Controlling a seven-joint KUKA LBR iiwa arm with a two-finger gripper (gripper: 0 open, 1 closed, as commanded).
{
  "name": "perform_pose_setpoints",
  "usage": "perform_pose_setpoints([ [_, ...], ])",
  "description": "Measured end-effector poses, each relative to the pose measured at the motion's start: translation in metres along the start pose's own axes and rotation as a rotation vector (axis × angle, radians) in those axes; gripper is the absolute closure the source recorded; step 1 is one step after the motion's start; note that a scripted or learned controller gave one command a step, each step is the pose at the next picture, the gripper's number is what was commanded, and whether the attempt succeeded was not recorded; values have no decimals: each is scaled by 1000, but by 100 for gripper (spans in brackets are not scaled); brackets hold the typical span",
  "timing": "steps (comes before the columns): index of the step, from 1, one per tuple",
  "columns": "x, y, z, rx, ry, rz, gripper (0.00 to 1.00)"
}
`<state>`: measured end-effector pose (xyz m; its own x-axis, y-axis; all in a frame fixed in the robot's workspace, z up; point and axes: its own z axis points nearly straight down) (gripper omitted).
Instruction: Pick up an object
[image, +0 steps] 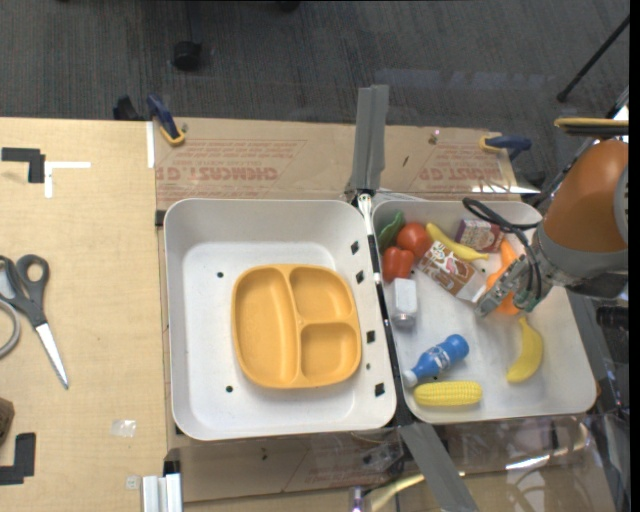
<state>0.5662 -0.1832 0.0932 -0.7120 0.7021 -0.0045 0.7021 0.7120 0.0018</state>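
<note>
Gripper (503, 290) sitting low in right bin (560, 395).
Hovering by orange item (510, 262), above banana (526, 350); can't tell its grip state.

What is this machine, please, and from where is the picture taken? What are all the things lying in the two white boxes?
The grey and orange shape at the right is a robot arm. Its gripper reaches down into the right bin. One fixed camera looks down at a slant from above the bench. The left bin holds a yellow tray with three compartments. The right bin holds toy food: a tomato, a banana, a corn cob, a blue bottle and a carton. Scissors lie on the bench at the left. Whether the gripper holds anything, I cannot tell.
</note>
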Motion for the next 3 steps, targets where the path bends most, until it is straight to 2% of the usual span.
perform_pose_setpoints([
  [1, 16, 43, -186, 2, 2, 20, 100],
  [2, 49, 71, -35, 2, 4, -81, 100],
  [3, 43, 78, 0, 1, 2, 26, 100],
])
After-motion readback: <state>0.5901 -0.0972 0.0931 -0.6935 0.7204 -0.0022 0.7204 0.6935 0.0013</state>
